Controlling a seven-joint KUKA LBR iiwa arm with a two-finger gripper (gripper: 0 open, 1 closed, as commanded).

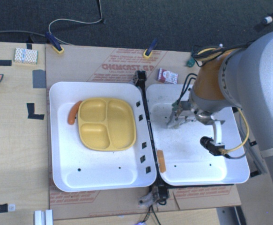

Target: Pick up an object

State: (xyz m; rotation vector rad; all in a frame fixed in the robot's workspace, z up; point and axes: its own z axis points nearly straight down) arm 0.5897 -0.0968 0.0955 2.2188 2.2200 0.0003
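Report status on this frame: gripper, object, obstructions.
Gripper low in right bin, fingers unclear. Yellow divided plate and orange sausage in left bin. Nothing blocking.

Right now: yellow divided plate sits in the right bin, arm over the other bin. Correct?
Not quite. The camera view shows the yellow divided plate in the left bin, with an orange sausage-shaped piece at its left edge. The arm is over the other bin, the right bin.

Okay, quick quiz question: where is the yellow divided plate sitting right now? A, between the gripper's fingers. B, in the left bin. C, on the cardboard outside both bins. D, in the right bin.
B: the yellow divided plate lies flat inside the left bin, with an orange sausage-shaped object at its left edge.
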